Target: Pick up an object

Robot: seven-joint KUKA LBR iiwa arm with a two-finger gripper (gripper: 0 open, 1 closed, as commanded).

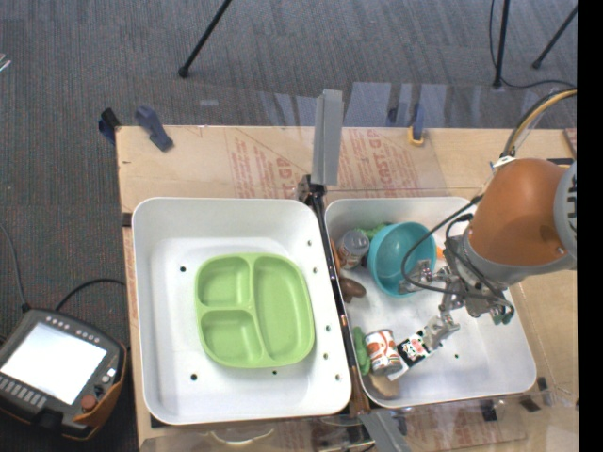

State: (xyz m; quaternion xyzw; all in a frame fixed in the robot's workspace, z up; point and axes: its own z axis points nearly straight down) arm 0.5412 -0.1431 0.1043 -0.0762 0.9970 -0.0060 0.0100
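My gripper hangs low inside the right bin, under the orange wrist band. Just to its lower left lies a small black-and-white packet, touching or nearly touching the gripper tip. A red-and-white can lies on its side next to the packet. A teal bowl sits tilted at the bin's back, left of the gripper. Beside the bowl stands a silver tin, with a brown object in front of it by the left wall.
The left bin holds a green divided plate. A grey upright post rises behind the wall between the bins. A handheld controller rests off the bench at the lower left.
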